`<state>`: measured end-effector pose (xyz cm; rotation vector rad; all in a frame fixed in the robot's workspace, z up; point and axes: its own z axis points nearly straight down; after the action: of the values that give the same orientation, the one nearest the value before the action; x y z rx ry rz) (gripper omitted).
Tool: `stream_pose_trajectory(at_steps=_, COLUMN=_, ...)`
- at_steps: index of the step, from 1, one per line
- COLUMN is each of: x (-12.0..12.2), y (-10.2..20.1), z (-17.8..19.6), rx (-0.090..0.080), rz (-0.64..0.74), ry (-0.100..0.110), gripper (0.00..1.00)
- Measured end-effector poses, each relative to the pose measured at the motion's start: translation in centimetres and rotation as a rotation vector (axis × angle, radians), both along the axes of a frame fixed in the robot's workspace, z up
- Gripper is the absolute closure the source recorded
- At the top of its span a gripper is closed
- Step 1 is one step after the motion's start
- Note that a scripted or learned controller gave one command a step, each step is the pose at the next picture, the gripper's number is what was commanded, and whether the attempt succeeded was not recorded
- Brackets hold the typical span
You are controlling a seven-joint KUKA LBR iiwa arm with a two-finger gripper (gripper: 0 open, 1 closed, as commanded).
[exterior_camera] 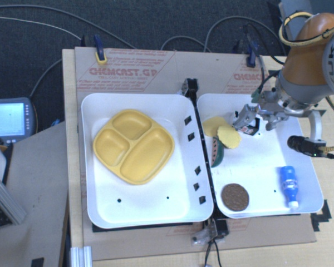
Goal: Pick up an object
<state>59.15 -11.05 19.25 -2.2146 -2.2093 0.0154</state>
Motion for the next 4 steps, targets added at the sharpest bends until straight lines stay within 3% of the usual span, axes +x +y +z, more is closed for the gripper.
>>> stream_pose_trajectory(at_steps=1, x=0.3, y=0.0, z=0.8, rx=-0.001, rz=0.003, ry=-0.015, gripper=0.00)
stream_pose_trajectory(at_steps=3, x=0.6, y=0.4, z=-9.8, rx=-0.001, rz=0.001, ry=-0.011, gripper=0.00)
stream_pose_trajectory(at_steps=4, x=0.6, y=0.5, z=-10.8, rx=-0.001, rz=0.003, ry=-0.013, gripper=0.00)
